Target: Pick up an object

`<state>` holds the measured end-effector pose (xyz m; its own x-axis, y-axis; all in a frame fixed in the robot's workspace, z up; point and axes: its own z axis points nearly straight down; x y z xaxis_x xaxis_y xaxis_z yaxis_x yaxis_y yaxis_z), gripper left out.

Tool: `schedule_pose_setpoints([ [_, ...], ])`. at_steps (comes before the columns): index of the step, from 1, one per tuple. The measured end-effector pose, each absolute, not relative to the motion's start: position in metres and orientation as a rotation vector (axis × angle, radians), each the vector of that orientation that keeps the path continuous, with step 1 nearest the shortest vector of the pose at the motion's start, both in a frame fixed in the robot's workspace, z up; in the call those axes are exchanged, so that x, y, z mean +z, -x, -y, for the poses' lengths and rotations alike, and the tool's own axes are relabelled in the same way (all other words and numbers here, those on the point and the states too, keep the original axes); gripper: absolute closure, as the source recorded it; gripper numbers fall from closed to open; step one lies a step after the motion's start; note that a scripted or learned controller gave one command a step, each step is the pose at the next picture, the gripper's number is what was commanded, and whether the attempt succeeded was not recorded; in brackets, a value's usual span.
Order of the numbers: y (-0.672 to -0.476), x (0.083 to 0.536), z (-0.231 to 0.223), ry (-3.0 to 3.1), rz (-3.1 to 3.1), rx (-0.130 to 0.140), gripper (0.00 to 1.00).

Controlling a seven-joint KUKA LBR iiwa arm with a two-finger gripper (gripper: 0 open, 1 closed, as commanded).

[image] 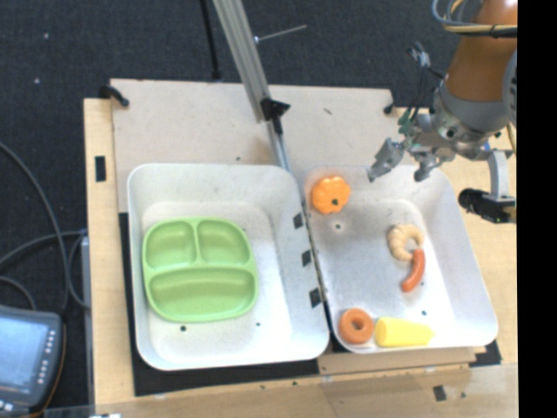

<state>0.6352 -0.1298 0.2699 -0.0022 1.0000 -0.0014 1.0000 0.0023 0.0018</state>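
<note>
The right bin's (452,233) middle lies bare. A pumpkin (330,194) blocks its far-left corner, shrimp (404,239) and sausage (413,271) its right side, and donut (356,326) and corn (402,332) its near edge.

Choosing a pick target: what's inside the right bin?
Right bin holds an orange pumpkin, shrimp, red sausage, donut and yellow corn-like piece. None is covered. Gripper hangs over its far rim.

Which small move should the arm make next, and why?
Probably lower the pincer toward the shrimp. The pincer hangs open above the right bin's far edge, holding nothing, and the shrimp lies nearest below it, touching the sausage.
</note>
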Motion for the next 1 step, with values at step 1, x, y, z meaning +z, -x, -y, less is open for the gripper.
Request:
schedule_pose_setpoints([
  [1,-0.6080,0.1896,0.1920,-2.231,-2.217,-0.012,0.00],
])
